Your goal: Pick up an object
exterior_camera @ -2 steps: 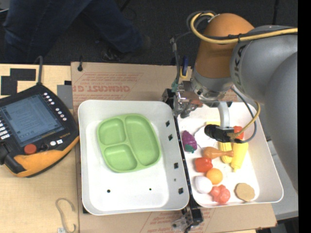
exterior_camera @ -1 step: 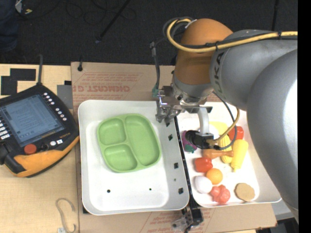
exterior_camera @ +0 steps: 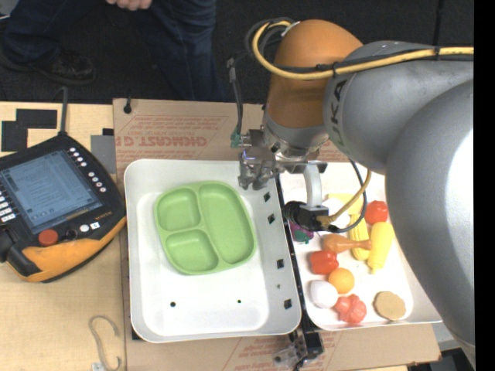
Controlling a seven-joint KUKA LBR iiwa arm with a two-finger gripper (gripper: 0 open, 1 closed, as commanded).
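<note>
Hand (exterior_camera: pixel 254 172) points down above the left bin's (exterior_camera: pixel 203 304) far right corner.

Green plate (exterior_camera: pixel 205 226) in a white bin (exterior_camera: pixel 141 284); yellow banana (exterior_camera: pixel 380 246), orange ball (exterior_camera: pixel 341 280).

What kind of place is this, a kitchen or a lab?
Probably a robotics lab: a robot arm over white bins, toy food in one, a control tablet alongside.
</note>
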